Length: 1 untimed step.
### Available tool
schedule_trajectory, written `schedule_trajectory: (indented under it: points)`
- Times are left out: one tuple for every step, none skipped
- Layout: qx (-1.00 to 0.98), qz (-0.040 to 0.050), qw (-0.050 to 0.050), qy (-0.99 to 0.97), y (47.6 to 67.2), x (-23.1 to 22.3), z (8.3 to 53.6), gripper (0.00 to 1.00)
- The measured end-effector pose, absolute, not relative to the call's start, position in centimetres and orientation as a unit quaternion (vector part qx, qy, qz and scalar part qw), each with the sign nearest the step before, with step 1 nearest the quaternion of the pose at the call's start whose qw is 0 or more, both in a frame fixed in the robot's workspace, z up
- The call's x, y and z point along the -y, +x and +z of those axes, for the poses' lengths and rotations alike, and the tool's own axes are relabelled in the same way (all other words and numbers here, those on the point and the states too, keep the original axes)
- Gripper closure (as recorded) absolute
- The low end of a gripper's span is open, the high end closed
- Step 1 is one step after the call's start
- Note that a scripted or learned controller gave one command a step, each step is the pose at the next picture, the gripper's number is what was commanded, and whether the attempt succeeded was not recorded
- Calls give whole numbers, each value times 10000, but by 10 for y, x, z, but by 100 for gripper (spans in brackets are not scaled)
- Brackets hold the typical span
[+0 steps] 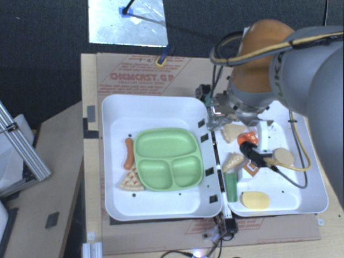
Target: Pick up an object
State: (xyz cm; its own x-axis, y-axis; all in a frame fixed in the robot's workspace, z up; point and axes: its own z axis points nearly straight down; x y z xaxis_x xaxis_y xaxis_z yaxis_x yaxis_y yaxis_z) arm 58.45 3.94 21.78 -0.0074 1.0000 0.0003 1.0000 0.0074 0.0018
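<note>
End effector (215, 114) hangs over right bin's (304, 196) inner edge.

In the left shallow white bin (115, 122), a green three-compartment plastic tray (167, 159) lies toward the right wall. A reddish toy sausage (129, 152) lies just left of it, with a tan toy pizza wedge (130, 180) nearer. In the right white bin (317, 198), a green plastic stick (230, 186) lies along the left wall, and a yellow oval piece (255, 200) lies just right of it.

1 fixed overhead camera looks slantwise down on 2 bins (156, 112).
</note>
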Motion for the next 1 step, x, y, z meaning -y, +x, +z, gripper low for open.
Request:
schedule_trajectory:
  points:
    - [-7075, -4, 1, 7067, 575, -32, 215, 100]
